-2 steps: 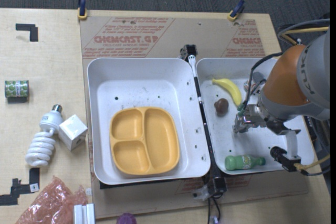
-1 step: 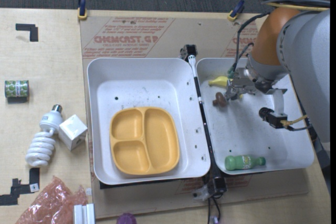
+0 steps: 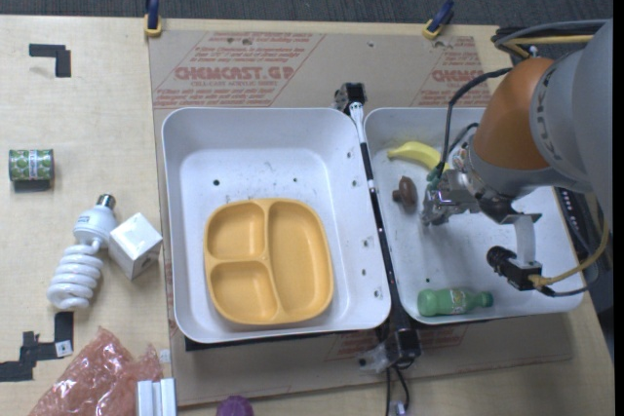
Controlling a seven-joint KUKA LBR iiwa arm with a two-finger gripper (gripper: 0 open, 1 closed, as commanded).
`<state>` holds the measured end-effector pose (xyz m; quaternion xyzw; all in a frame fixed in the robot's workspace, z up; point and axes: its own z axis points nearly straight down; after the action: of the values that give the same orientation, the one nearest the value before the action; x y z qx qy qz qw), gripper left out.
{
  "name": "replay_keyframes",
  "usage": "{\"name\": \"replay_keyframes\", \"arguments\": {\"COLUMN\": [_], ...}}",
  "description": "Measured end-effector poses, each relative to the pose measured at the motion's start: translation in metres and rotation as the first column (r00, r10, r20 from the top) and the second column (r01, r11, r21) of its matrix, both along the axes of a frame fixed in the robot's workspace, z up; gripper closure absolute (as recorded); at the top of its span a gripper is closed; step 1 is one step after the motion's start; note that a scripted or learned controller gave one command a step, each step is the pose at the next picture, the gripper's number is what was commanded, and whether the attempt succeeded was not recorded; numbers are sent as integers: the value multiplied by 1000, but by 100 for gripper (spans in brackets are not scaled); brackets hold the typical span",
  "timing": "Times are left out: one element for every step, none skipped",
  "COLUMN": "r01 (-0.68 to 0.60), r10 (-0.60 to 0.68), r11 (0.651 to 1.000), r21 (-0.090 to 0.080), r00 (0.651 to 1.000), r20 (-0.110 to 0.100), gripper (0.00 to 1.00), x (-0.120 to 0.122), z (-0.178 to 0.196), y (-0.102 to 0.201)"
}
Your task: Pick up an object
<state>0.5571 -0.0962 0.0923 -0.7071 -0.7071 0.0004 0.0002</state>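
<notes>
Closest to me, at the front of the right bin, lies one green bottle on its side, cap pointing right. In the left bin beside it sits one yellow divided tray, three compartments, nothing in them that I can see.

A little further in, the gripper hangs low over the middle of the right bin, reaching in from the right under the arm's orange band. From this angle I can't tell whether it is apart or together, and nothing visibly sits in it. Just to its left is one small brown object, near but apparently not touching. Beyond that, toward the back wall, lies one yellow banana.

So three candidates in the right bin: bottle, brown piece, banana. I'd judge the approach is under way and no grasp made yet. The brown piece looks the likeliest target; the next move would call for a small shift left, straddling it, then closing and lifting.

Off on the bench to the far left: one spiral light bulb, one white cube, one green can.
</notes>
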Motion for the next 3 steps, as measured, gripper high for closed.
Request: {"name": "replay_keyframes", "arguments": {"r01": [2, -1, 2], "r10": [-2, 1, -2], "r11": [1000, 1000, 1000], "r21": [0, -1, 0], "r00": [1000, 1000, 1000], "r20": [1, 2, 0], "gripper": [0, 0, 0], "x": [-80, -5, -51], "z": [0, 0, 0], "y": [-7, -6, -1]}}
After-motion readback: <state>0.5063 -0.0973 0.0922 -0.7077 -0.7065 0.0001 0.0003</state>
